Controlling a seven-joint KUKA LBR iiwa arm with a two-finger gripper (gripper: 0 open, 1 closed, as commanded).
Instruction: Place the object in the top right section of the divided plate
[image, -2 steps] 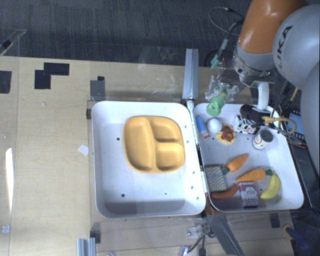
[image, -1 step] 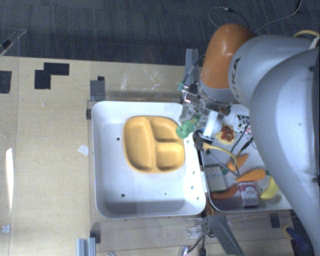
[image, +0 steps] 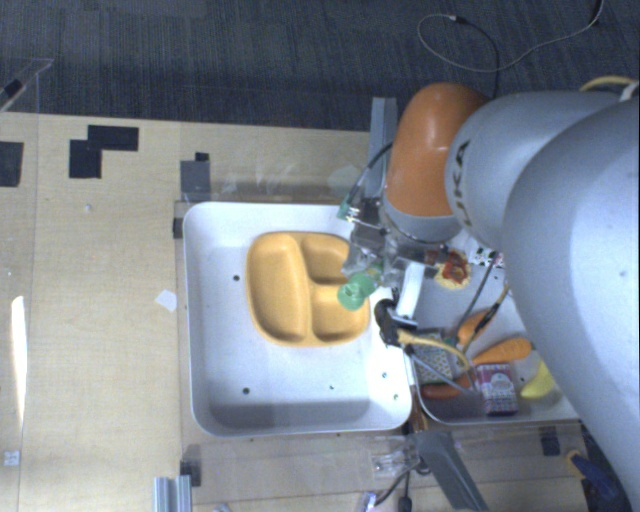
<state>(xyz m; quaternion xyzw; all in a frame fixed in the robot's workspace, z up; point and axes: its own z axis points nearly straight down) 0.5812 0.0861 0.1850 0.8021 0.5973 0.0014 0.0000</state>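
Placing step, nearly done by the look of it. Gripper (image: 362, 278) hangs over the plate (image: 285, 295) at its 3 o'clock rim, a green object (image: 353, 294) pinched betw. its fingertips, jaws narrow. The object sits just above the divider at the top right section. Next: nudge toward 12, lower, release.

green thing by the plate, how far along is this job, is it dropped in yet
Done: the arm has brought the gripper over the right edge of the yellow divided plate in the left bin. In hand: a small green object sits at the gripper's tip, by the plate's right-hand sections; whether it is gripped or already resting there is unclear. Left: confirming it lies in the top right section, then retreating.
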